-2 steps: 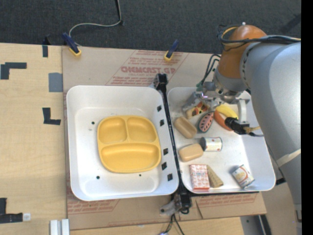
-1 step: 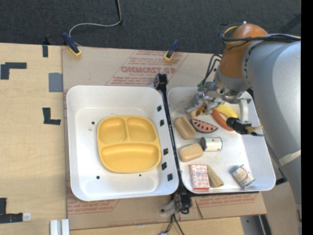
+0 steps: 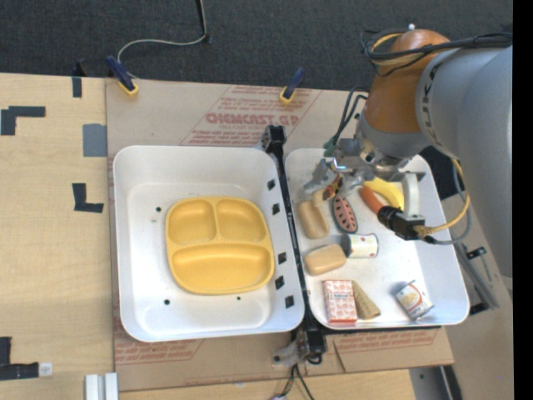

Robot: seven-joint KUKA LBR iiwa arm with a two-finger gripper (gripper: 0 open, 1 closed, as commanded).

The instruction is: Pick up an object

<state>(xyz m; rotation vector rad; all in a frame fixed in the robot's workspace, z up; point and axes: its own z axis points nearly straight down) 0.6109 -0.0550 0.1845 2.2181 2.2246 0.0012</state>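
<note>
Arm (image 3: 450,90): grey with orange band, upper right of frame, reaching down into the right bin (image 3: 450,307), likely lining up a pick.
Left bin (image 3: 133,248): holds a yellow divided plate (image 3: 220,245) at centre.
Cardboard sheet (image 3: 208,115): under both bins; red print reads "CHEMCAST", remainder unreadable.
Gripper (image 3: 331,182): low at the right bin's upper left; opening cannot be told, nothing visibly held.
Candidates just below it: watermelon slice (image 3: 343,212), bread roll (image 3: 313,220). Lower: red carton (image 3: 339,300), small can (image 3: 413,300), print illegible.

"CHEMCAST GP" on cardboard sheet (image 3: 218,119)
</note>
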